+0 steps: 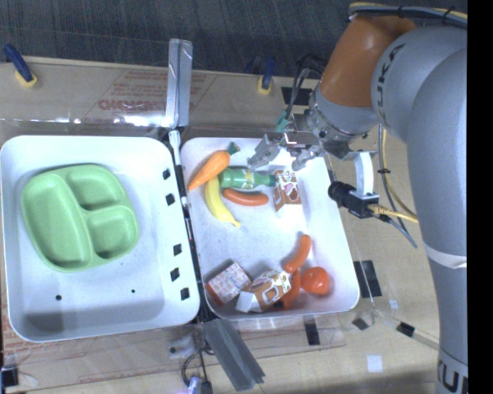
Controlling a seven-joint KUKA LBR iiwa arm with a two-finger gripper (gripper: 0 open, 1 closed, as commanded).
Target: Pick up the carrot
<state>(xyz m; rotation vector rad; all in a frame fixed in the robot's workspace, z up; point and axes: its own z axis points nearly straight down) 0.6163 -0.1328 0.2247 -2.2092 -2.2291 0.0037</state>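
Camera view gives us the carrot (209,169) lying at the far left of the right bin (333,228), beside a banana (217,203). Our gripper (285,153) hangs just right of it, fingers spread, gripping nothing.

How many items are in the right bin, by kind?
Carrot: 1
Banana: 1
Green bottle: 1
Sausages: 2
Tomato: 1
Small cartons: 3
Total: 9
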